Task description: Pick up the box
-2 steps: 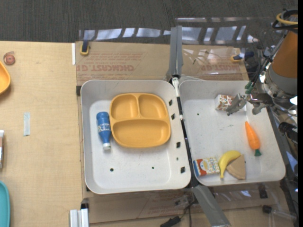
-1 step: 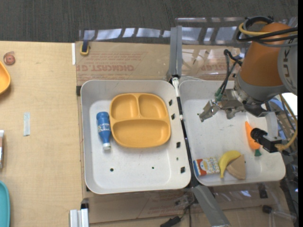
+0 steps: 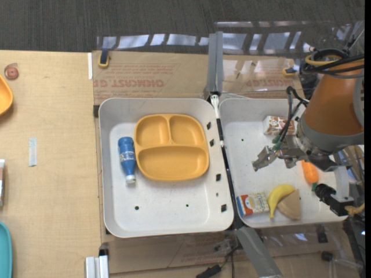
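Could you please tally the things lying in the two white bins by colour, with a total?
Yellow: 2, the divided plate and the banana
Blue: 1, the bottle
Orange: 1, the carrot-like piece
Tan: 1, the wedge
White with print: 2, the box and the packet
Total: 7

Glossy printed box (image 3: 253, 203) (cardboard, seemingly) in smooth white bin (image 3: 246, 132).

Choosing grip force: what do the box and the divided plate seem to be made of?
The box looks like printed card, matte, with flat faces and colored graphics. The plate looks like molded plastic: uniform yellow-orange, smooth, rounded rims with a soft sheen.
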You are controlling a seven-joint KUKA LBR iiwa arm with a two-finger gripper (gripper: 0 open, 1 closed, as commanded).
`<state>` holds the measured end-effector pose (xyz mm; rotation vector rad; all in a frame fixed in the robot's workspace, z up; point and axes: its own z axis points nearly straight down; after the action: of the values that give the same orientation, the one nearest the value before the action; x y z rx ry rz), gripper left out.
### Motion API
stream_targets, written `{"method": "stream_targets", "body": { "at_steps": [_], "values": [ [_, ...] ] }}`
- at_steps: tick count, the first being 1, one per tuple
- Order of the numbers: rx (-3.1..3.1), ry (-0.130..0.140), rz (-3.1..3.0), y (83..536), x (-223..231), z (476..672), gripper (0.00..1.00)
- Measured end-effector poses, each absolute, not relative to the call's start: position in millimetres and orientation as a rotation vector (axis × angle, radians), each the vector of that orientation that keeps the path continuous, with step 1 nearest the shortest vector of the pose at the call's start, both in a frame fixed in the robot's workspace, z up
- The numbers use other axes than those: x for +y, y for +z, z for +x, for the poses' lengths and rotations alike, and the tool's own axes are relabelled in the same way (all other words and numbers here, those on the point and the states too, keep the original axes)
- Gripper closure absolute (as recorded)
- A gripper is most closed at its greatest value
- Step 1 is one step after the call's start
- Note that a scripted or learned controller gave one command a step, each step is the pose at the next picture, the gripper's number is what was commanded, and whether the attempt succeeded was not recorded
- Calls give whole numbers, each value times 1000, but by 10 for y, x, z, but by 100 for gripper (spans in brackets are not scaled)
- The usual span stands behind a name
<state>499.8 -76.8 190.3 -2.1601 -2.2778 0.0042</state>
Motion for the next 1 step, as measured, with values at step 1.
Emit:
{"method": "stream_targets", "body": {
  "at_steps": [1],
  "values": [
    [-2410, 3, -2012, 1904, -585, 4967, 0]
  ]
}}
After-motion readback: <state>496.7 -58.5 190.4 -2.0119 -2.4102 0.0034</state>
